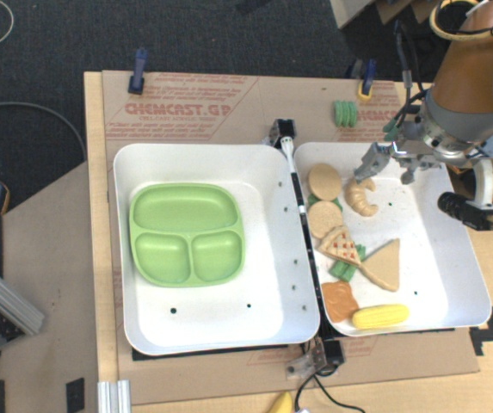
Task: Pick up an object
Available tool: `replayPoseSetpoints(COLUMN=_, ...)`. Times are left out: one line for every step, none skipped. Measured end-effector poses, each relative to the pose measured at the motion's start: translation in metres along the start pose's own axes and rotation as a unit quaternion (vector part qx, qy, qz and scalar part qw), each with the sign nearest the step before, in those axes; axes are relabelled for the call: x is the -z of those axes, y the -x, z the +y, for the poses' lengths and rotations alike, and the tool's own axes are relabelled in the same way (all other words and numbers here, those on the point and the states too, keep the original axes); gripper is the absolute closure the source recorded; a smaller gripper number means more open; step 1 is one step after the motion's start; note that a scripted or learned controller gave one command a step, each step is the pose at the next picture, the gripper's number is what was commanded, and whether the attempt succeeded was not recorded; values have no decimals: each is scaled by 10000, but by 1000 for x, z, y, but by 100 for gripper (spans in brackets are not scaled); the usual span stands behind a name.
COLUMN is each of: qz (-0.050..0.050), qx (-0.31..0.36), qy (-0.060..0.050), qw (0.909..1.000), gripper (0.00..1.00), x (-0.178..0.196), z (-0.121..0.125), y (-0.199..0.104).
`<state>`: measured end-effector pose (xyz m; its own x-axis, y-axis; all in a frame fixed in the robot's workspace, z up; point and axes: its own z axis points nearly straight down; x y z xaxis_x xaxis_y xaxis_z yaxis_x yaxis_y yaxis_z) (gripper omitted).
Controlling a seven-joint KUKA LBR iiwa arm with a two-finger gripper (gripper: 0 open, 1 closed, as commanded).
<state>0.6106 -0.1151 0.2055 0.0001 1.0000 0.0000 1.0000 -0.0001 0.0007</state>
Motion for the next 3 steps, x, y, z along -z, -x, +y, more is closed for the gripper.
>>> replayPoseSetpoints(qz=-4, qx=-8, qy=-15, qw=10000, gripper=0, x=-68, z=25, y=35)
replayPoseSetpoints(qz=-6, qx=10, qy=13, qw=10000, gripper=0, x=-100, z=57, y=41)
replayPoseSetpoints(qz=24, qx=38, qy=51, qw=10000, gripper=0, x=-110, z=61, y=88)
